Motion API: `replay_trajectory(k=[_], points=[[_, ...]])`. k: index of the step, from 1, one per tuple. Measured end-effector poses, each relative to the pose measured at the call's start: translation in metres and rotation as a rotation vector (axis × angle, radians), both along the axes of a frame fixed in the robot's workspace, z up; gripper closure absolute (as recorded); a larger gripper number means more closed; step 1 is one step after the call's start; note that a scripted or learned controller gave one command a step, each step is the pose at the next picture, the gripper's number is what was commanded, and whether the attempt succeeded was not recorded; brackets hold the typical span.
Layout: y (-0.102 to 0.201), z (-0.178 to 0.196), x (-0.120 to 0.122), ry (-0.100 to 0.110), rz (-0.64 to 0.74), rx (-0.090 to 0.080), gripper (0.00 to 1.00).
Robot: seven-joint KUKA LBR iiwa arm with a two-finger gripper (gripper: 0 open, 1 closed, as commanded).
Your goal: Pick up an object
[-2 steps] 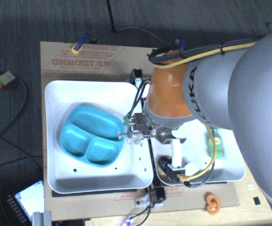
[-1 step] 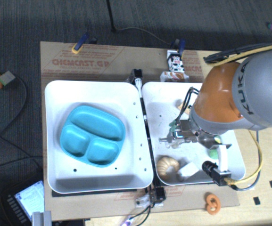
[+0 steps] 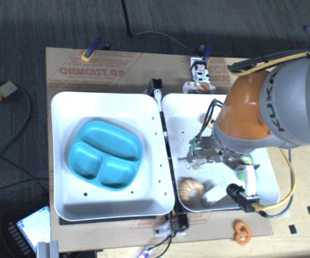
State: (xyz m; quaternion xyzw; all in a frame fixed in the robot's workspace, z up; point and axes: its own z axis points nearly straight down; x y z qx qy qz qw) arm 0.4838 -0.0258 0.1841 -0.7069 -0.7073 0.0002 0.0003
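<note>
My bench is a cardboard sheet (image 3: 117, 71) with blue clamps (image 3: 92, 48) pinned along its far edge. An orange ring (image 3: 243, 232) sits near its front right corner, and a phone (image 3: 32, 227) lies off the front left corner.

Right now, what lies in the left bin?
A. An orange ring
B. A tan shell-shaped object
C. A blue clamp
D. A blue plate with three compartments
D. The blue divided plate sits in the middle of the left bin, while the tan shell-shaped object lies in the right bin near its front edge, below the arm.
</note>
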Motion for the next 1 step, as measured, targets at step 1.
replay_trajectory(k=[1], points=[[0.0114, 0.0000, 0.0001, 0.000, 0.000, 0.000, 1.00]])
